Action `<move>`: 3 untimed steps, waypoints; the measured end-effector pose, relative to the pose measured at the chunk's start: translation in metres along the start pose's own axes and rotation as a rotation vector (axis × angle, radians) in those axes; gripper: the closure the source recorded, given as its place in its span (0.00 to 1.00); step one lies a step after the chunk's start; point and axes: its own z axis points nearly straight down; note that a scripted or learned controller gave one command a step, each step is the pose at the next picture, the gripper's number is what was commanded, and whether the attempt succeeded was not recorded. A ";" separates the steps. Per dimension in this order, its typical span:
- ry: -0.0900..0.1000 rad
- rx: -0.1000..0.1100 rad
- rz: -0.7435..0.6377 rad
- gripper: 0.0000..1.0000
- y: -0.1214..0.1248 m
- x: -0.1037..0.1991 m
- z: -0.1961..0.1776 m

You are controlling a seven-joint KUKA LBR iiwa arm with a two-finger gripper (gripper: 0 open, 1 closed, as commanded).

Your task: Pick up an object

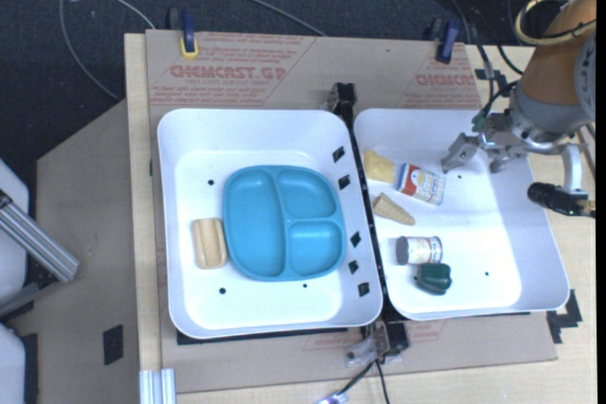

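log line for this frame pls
phase: approach | gripper: open, nothing held, over right bin | nearest: small can | left bin: blue tray

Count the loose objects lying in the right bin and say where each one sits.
5, all along its left side: a yellow block at the top, a red-and-white can beside it, a tan wedge below, then a small jar and a dark green object lowest. None looks hidden.

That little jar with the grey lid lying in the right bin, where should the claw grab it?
Probably across the small jar's round body, coming straight down: it lies on its side, lid leftward, so its long sides face up and down the picture. The green object crowds its lower side.
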 end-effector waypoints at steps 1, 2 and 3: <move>-0.001 -0.010 0.000 0.00 0.003 0.000 0.029; -0.004 -0.015 -0.002 1.00 0.004 0.000 0.017; -0.003 -0.010 0.000 1.00 0.004 -0.001 -0.026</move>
